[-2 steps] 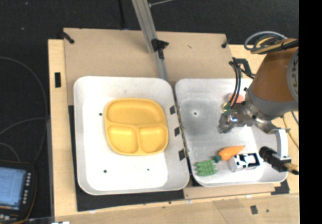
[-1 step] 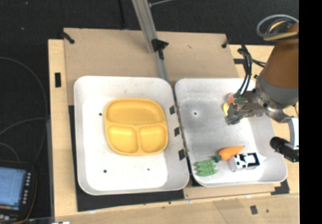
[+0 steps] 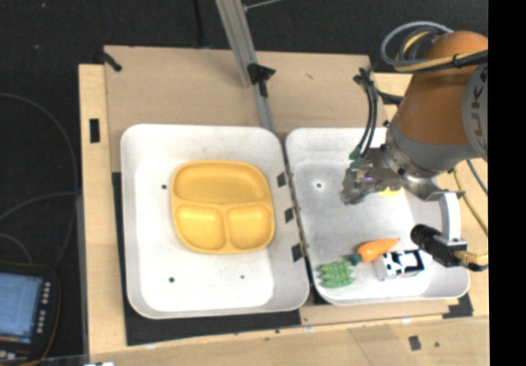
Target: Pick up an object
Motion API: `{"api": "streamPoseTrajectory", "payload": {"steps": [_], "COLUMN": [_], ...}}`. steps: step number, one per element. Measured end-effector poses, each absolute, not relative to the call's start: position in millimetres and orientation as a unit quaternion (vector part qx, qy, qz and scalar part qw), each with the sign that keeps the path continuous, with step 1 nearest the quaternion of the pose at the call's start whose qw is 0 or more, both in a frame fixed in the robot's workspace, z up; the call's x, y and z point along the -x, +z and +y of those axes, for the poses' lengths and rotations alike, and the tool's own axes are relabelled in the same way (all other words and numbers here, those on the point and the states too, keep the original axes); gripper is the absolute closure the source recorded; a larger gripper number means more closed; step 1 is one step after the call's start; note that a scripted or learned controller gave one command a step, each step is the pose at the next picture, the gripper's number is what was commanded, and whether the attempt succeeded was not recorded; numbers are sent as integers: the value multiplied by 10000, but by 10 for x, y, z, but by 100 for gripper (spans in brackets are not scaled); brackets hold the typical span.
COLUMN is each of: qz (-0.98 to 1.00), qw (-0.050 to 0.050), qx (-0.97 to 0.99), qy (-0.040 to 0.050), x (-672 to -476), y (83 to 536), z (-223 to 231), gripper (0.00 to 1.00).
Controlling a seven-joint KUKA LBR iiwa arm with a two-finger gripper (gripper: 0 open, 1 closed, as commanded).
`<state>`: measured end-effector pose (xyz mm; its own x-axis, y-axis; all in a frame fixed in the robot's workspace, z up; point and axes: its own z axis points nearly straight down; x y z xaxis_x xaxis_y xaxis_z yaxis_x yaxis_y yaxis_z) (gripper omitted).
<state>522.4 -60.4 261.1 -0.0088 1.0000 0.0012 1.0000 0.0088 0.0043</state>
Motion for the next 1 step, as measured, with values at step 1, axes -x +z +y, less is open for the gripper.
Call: {"api": "streamPoseTrajectory", "payload": {"steps": [1], "qz": [7099], "qw": [2], "qx": [-7043], "qy": [11], "x": [-5301], "y": [2582], "z": [-108], "gripper": [100]}}
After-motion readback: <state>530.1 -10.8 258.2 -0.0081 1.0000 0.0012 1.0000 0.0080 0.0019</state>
